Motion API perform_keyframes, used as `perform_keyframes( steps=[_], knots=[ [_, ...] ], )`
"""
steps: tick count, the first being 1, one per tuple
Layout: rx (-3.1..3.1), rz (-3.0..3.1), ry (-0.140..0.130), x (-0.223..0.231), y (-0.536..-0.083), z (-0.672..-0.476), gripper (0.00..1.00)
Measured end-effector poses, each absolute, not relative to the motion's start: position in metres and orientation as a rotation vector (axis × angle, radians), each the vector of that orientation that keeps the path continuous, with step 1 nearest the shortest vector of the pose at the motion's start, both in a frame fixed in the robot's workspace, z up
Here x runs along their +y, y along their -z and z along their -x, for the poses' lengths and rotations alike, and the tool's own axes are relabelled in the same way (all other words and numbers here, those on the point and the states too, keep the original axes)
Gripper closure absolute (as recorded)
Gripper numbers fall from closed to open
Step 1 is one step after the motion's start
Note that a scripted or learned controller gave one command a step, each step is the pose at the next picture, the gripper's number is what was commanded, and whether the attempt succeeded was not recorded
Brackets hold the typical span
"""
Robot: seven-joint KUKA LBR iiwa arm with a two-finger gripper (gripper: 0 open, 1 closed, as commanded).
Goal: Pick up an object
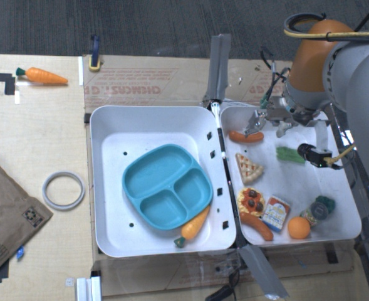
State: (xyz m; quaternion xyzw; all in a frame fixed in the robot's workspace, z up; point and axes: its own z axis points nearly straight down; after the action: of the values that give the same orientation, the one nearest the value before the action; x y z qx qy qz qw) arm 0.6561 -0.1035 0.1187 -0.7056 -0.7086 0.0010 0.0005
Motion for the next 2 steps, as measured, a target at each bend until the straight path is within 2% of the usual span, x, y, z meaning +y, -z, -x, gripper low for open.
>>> perform_keyframes(
  steps=[1, 2],
  knots=[
    [-2.123, 2.314, -0.002, -0.103, -0.092, -0.642, 0.0],
    [-2.097, 2.339, -0.003, -0.163, -0.1, -0.623, 0.0]
  ],
)
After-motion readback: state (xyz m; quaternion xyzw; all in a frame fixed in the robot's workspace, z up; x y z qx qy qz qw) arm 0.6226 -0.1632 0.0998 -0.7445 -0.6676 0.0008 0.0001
